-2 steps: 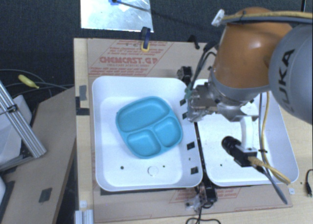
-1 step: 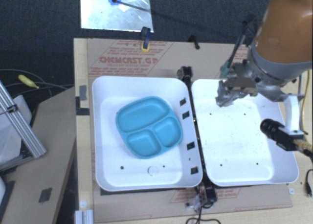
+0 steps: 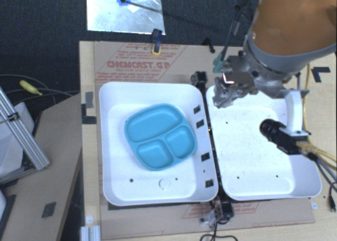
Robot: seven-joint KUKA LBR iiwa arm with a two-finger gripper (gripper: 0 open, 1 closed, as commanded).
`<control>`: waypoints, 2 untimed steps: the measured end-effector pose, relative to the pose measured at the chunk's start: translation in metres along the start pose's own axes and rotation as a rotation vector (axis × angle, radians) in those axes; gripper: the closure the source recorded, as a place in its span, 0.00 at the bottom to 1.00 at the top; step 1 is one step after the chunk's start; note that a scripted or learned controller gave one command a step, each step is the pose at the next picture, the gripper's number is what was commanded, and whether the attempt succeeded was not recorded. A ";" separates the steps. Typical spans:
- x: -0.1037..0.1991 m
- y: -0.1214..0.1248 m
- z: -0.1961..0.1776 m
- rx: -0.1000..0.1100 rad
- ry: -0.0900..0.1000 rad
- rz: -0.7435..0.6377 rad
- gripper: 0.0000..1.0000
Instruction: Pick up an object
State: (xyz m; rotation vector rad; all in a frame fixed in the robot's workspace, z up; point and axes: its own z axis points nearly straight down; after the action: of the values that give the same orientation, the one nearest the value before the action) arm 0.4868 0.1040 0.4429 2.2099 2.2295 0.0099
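Blue divided tray lies in our left bin; we must carry the gripper, state unreadable, across to its rim.

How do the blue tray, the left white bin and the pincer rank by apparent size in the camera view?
1. left white bin
2. blue tray
3. pincer, though it sits nearer the camera, so its rank is unsure.

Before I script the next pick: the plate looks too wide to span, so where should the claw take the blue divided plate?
Probably the raised outer rim of the blue divided plate, coming straight down, one finger inside and one outside. It lies flat in the left bin, so its edge is the one thin part.
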 end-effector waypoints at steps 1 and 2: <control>0.045 0.000 0.022 0.006 -0.001 0.000 1.00; 0.003 0.000 -0.022 -0.001 -0.001 0.011 1.00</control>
State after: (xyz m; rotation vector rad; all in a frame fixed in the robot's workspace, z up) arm 0.4870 0.1072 0.4654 2.2212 2.2160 0.0090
